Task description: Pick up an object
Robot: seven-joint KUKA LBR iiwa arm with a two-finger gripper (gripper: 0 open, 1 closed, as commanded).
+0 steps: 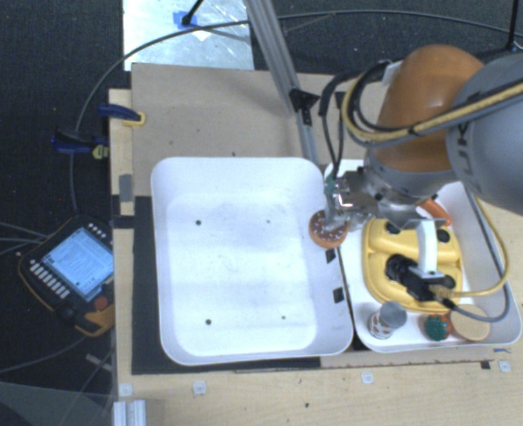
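My gripper (335, 213) hangs over the rim between the two bins, reaching down from the grey and orange arm at the right. A small brown round ring-like thing (328, 230) sits right at its fingertips, above the right edge of the left bin (234, 264); the fingers look shut on it. In the right bin (501, 327) lies a large yellow object (378, 254), partly hidden by the wrist.
Along the front of the right bin there is a small grey capped thing (385, 319), a green thing (435, 328) and a tan disc (471, 328). An orange piece (435, 209) peeks out behind the arm. A teach pendant (73, 269) lies left of the bench.
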